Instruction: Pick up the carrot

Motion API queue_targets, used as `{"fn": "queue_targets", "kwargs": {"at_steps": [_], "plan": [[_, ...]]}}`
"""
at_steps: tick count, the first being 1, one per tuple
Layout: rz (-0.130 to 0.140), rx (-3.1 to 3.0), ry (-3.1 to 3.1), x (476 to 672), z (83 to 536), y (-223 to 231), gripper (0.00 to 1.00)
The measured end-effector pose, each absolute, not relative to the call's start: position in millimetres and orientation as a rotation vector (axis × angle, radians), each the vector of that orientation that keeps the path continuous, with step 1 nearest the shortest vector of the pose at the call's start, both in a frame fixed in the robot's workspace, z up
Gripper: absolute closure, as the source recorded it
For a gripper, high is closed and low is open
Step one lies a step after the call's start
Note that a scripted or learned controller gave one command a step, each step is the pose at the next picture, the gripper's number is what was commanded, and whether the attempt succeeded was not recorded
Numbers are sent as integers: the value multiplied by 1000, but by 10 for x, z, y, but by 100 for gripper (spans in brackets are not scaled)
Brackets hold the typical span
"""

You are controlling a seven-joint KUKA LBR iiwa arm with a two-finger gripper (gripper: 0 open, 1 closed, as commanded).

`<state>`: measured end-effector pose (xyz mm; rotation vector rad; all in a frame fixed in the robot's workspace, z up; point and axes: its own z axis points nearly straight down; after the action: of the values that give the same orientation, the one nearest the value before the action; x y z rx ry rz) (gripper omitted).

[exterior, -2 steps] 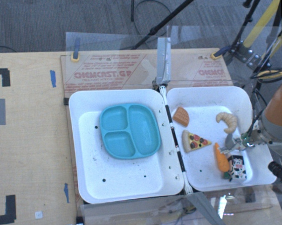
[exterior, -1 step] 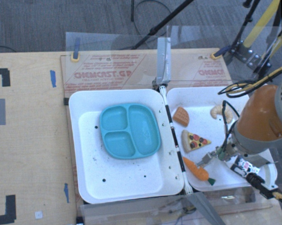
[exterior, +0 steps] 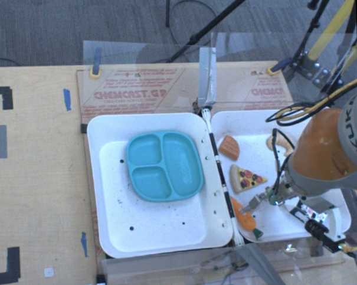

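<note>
Two shallow white bins sit side by side on the pale wooden worktop (exterior: 39, 192). The left white bin (exterior: 111, 230) holds one teal plastic plate with three compartments (exterior: 165, 166), lying flat near the middle. The right white bin (exterior: 276, 226) holds four food pieces that I can count: one orange carrot with a green tip (exterior: 245, 218), one triangular pizza slice with dark toppings (exterior: 245, 179), one reddish-brown wedge-shaped piece (exterior: 229, 147), and one pale curved piece (exterior: 279, 142) partly hidden behind black cables.

The carrot lies at the near left corner of the right bin, just beside the divider between the bins. The grey end effector (exterior: 258, 201) hangs close above the carrot's upper end, reaching in from the grey arm with the orange band (exterior: 323, 153). Its fingers are too small and blurred for me to tell how far apart they stand, and nothing is plainly seen between them.

Behind the bins lies a clear sheet over brown board (exterior: 135, 90), printed in red with what reads like "CHEMCAST GP". Blue tape strips and black corner marks dot the worktop. The arm's bulk covers much of the right bin's far side.
</note>
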<state>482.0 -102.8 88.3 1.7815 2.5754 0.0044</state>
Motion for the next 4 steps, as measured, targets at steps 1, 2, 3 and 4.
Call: {"fn": "queue_targets", "kwargs": {"at_steps": [1,2,3,4], "plan": [[7,1785,2564,4834,993,-1054,100],[0,1913,2492,4797,1842,-168,100],[-1,2182,2258,4795,1839,-231,100],[-4,2606,1754,4787,1836,-531,100]]}}
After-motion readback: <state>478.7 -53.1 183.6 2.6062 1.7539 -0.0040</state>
